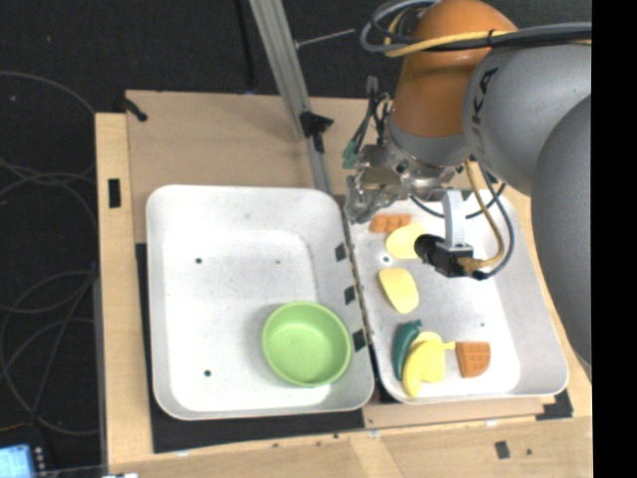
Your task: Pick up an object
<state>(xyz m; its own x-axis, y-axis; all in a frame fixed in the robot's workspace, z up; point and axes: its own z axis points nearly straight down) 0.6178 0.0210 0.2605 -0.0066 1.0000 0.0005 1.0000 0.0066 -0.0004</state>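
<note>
Left bin (199,267) on the counter (209,137) carries a green bowl (307,343) at its 5 o'clock corner. Right bin (518,347) has the pickable stuff: an orange piece (389,224) at 12 o'clock, two yellow pieces (400,242) (398,289) below it toward centre, a teal piece (403,339) touching another yellow one (426,362) at 6 o'clock, and an orange waffle-like block (474,358) just beside them. The pincer (363,199) hangs over the right bin's 11 o'clock corner, near the orange piece; nothing seen gripped. Looks like the approach step: next move calls for settling on one item and descending squarely on it. Wrist and cables cover the pincer tips, so open or closed I cannot tell; the orange piece is partly hidden.
</note>
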